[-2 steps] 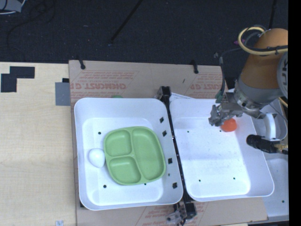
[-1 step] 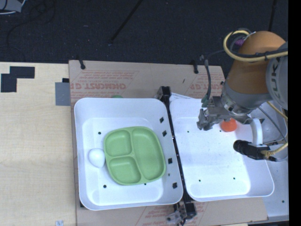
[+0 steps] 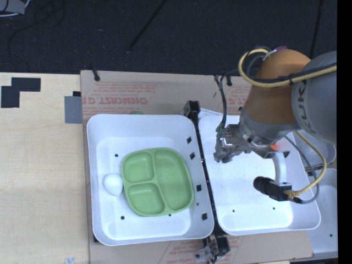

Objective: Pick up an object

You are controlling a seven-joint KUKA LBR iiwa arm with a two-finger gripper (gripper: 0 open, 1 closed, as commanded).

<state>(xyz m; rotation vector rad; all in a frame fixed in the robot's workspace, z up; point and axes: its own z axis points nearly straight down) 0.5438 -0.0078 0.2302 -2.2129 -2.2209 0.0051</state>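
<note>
Bench inventory: 2 white bins, 1 arm, 2 loose items.

Left bin [image 3: 104, 133] holds 1 green 3-compartment plate [image 3: 157, 180], lying flat near centre, and 1 white ball [image 3: 113, 183] touching the plate's left edge. Right bin [image 3: 247, 219] sits alongside, with the arm [image 3: 286, 92] over its upper part; the gripper [image 3: 224, 154] hangs near the divider, well apart from both items, finger state cannot be told.

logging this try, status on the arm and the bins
Tool over right bin, near the divider. Green divided plate and white ball in left bin, untouched. Nothing blocking.
</note>
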